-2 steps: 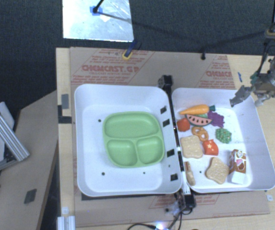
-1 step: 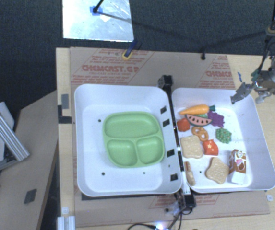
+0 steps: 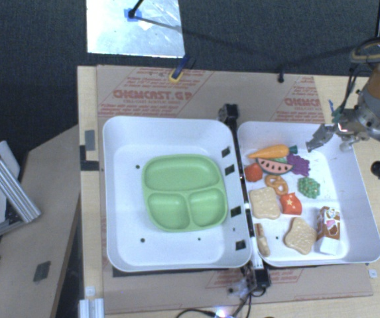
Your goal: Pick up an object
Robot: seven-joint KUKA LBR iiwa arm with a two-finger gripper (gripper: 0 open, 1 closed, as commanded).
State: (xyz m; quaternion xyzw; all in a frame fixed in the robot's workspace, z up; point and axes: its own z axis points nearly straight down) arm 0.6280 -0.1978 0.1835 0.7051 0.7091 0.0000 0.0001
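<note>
Toy food lies in the right bin [image 3: 365, 207]: an orange carrot [image 3: 272, 152], purple grapes [image 3: 300, 164], a watermelon slice [image 3: 276, 167], a red tomato [image 3: 253, 173], a pretzel [image 3: 277, 185], green broccoli [image 3: 309, 187], two toast slices [image 3: 264, 203] [image 3: 300, 236], a red piece [image 3: 291, 205] and a small carton [image 3: 329, 227]. My gripper [image 3: 327, 142] hangs over the bin's far right corner, just right of the carrot and grapes. Its fingers are spread open, and nothing sits between them.
The left bin [image 3: 120, 177] holds a green divided plate [image 3: 183, 192]. A black hinge strip [image 3: 237, 177] separates the bins. A shiny sheet [image 3: 135, 18] lies beyond the bench, and a metal frame [image 3: 4, 177] stands at the left.
</note>
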